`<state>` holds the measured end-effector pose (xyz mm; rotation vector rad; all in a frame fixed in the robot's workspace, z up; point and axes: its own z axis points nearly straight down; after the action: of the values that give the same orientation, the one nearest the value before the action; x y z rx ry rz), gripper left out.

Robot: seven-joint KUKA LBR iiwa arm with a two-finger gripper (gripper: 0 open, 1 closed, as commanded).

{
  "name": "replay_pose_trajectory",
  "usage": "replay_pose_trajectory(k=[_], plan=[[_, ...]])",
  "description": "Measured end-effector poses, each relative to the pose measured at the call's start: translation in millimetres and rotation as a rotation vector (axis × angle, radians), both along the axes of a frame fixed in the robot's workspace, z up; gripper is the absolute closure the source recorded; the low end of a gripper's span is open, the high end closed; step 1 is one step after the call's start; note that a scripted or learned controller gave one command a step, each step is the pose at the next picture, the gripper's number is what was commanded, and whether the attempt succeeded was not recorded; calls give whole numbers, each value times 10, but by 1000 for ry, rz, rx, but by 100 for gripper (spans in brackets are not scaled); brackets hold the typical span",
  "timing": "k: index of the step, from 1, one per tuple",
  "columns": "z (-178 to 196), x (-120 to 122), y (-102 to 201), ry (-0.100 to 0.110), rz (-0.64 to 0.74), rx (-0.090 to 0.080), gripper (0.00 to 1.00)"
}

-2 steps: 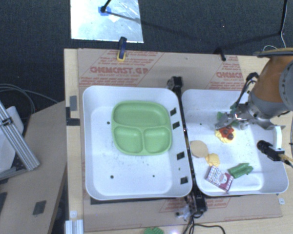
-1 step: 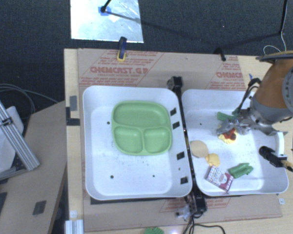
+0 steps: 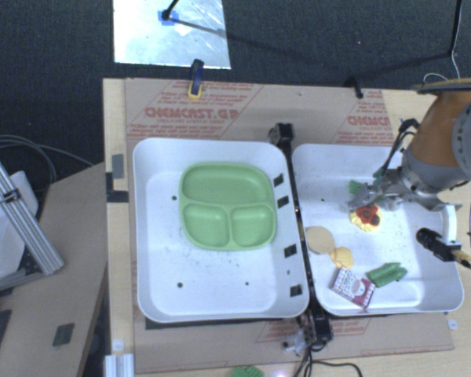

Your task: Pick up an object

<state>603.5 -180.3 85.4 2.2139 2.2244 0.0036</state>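
The grey arm's pincer (image 3: pixel 374 197) hangs low in the right shallow white plastic bin (image 3: pixel 330 163), its tips just above or touching a small red-and-yellow toy (image 3: pixel 367 217); whether they are spread or pressed together cannot be told. A small green piece (image 3: pixel 356 186) lies just beside the tips. Nearer the bin's front lie a pale tan rounded lump (image 3: pixel 320 239) touching a little yellow lump (image 3: pixel 342 256), a green leafy toy (image 3: pixel 386 273) and a red-and-white printed packet (image 3: pixel 352 287), its print too small to read. The left white bin (image 3: pixel 153 289) holds a light green divided plastic plate (image 3: pixel 228 206). The brown board (image 3: pixel 243 110) under both bins on the table reads "CHEMCAST" in red letters.
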Motion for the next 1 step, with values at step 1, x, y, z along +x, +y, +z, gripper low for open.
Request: replay_pose_trajectory(k=[1], plan=[[-11, -151, 4, 3, -3, 0, 0]])
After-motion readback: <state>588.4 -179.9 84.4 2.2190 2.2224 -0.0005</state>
